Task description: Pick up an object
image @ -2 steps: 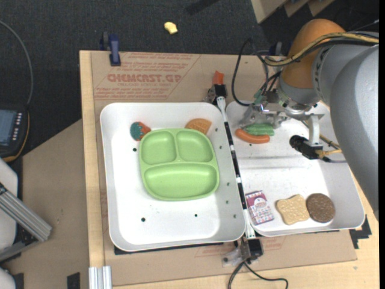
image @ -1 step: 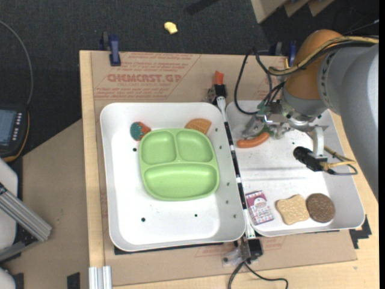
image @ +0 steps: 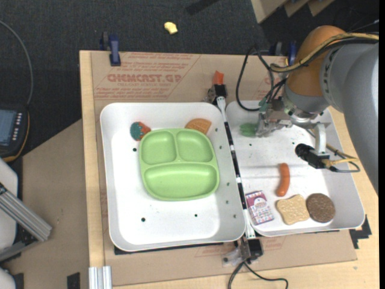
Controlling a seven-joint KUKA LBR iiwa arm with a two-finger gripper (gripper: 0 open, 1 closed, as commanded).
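Note:
My gripper [image: 268,125] is low in the far left part of the right bin [image: 346,188], right beside a small green object [image: 248,129] that lies near the bin's far left corner. Whether it touches the green object is unclear. Further forward in the same bin lie an orange sausage [image: 283,179], a slice of toast [image: 292,209], a round brown cookie [image: 320,208] and a small pink and purple packet [image: 257,208].
The left bin [image: 120,209] holds a green divided plate [image: 178,163], an orange pastry piece [image: 199,126] and a red and teal item [image: 140,130] along its far side. The wall between the bins [image: 233,167] runs just left of the gripper. Clamps and cables stand at the bench's far edge.

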